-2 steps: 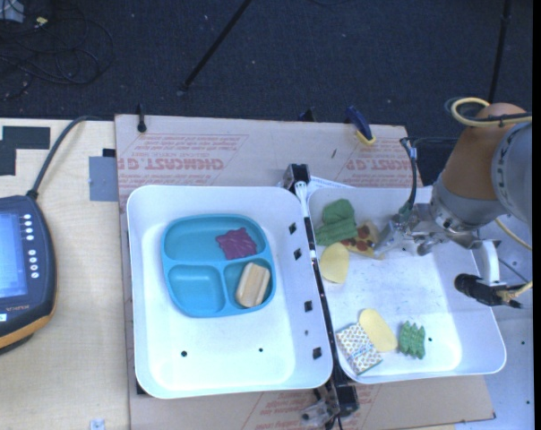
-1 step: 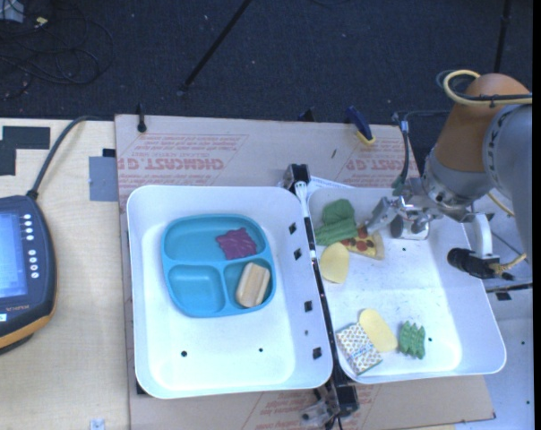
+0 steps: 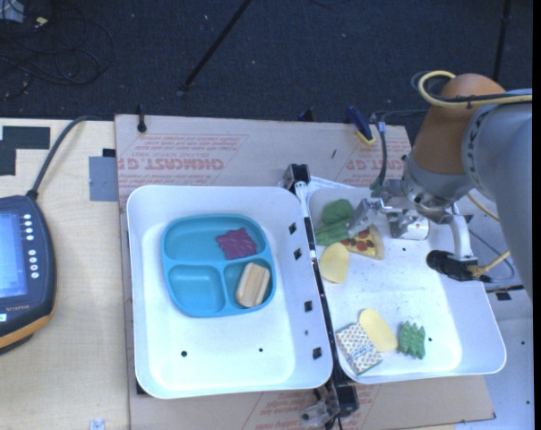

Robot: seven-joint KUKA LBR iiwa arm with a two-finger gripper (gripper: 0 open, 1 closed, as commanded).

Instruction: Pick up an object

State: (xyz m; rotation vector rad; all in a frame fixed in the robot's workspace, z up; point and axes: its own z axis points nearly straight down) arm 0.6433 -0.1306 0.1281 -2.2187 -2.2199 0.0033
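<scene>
Gripper (image 3: pixel 384 211) is hovering low over the right bin (image 3: pixel 472 325), just beside the pizza slice (image 3: pixel 367 242) and green leafy piece (image 3: pixel 335 219). Can't tell its grip state. Nothing's sitting visibly in it.

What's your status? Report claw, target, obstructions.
Claw low over right bin's far end, grip state unclear. Pizza slice and green leafy piece just beside it, nothing seen held. Yellow piece crowding close.

A dark handheld controller with a lit screen (image 3: pixel 6 271) lies on the wooden bench (image 3: pixel 73 365), left of the bins.
</scene>
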